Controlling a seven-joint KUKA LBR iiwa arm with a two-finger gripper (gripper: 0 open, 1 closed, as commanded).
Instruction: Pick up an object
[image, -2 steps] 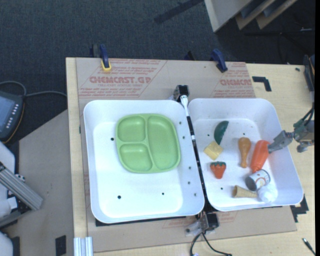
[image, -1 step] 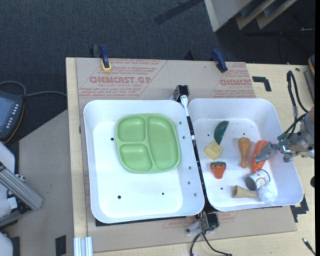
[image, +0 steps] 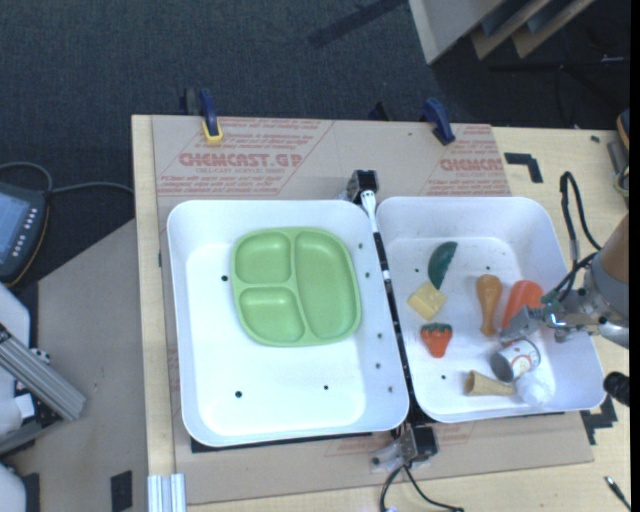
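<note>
We are reaching in from the right, bringing the gripper (image: 527, 322) down over the crowded near-right part of the right bin (image: 455, 215), because that is where the graspable pieces are clustered. It is hanging just beside the orange carrot (image: 522, 297) and above a small round white-and-red item (image: 519, 357); how wide it is standing we cannot tell, and nothing is showing in its grasp, so we are judging the pick as not yet made. The likeliest target, in our view, is the carrot, touching or nearly touching the tan drumstick-like piece (image: 488, 299). A strawberry (image: 436, 338), a yellow cheese wedge (image: 427, 300), a dark green vegetable (image: 441, 262) and an ice-cream cone (image: 486, 382) are lying further left and nearer. The green divided plate (image: 297, 285) is sitting alone in the left bin (image: 200, 330), apparently as a drop-off place.
</note>
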